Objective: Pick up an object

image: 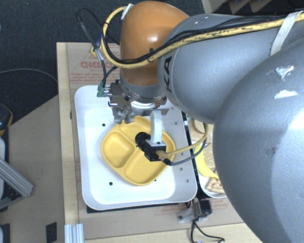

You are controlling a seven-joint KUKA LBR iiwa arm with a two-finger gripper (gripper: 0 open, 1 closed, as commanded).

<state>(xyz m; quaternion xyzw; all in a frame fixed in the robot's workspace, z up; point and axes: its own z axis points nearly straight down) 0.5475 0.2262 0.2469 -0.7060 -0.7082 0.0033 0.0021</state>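
**Gripper over yellow dish, left bin**

You see the grey arm (243,110), a smooth matte casing with a glossy orange band (147,29), reaching in from the right and bending straight down. The left bin (88,151) is shallow white plastic with rounded corners. In it lies a yellow dish (122,153), glossy and moulded into soft-edged compartments. The gripper (123,115) hangs at the dish's upper rim. Contact unclear, and you cannot tell how wide it stands.
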